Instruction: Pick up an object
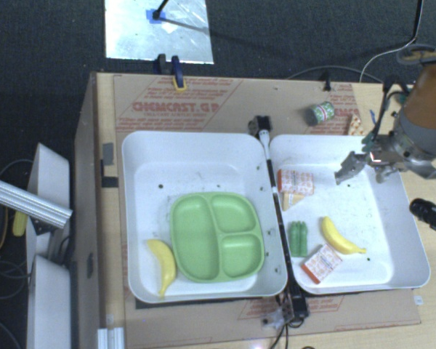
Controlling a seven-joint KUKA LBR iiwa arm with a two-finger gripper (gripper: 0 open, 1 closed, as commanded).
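Note:
The right bin (400, 195) holds a white and orange snack packet (295, 184), a small green object (297, 238), a yellow banana (340, 238) and a red and white packet (322, 263). My gripper (365, 171) hangs over the far right part of this bin, its fingers (346, 169) spread open with nothing between them. It is right of the snack packet and beyond the banana, apart from both.
The left bin (145, 158) carries a green divided plate (218, 236) and a second banana (162, 266) at its near left corner. A small green can (321, 113) lies on the bench behind the right bin. A black clamp (261, 127) sits where the bins meet.

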